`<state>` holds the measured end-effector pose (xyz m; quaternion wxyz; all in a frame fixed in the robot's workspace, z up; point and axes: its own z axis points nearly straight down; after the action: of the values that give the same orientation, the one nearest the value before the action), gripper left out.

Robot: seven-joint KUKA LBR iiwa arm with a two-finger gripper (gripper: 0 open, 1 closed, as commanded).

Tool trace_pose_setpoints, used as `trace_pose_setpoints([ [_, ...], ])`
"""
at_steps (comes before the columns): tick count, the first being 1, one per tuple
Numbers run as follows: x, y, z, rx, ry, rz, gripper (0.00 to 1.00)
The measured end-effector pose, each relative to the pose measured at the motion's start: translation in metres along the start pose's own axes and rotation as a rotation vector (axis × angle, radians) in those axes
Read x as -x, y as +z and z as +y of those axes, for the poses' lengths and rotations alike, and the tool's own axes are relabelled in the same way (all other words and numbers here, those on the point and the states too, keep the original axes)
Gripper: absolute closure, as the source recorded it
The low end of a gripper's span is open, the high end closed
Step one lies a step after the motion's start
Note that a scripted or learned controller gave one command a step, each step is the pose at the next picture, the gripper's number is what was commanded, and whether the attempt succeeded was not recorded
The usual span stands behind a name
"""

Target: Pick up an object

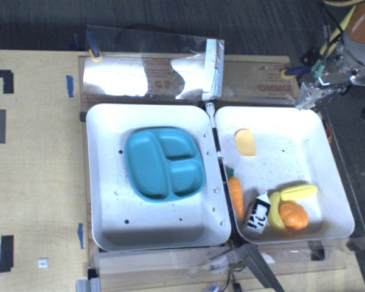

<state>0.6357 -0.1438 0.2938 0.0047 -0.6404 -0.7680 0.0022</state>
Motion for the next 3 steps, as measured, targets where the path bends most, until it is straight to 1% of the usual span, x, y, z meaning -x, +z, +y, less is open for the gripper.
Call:
trace_pose_setpoints([
  [1, -0.065, 0.065, 0.014, 0.006, -0.052, -0.002, 1.00],
  [2, -0.026, 0.031, 0.028, 0.016, -0.137, -0.009, 1.00],
  [3, -0.049, 0.111, -0.002, 0.005, -0.128, -0.004, 1.00],
])
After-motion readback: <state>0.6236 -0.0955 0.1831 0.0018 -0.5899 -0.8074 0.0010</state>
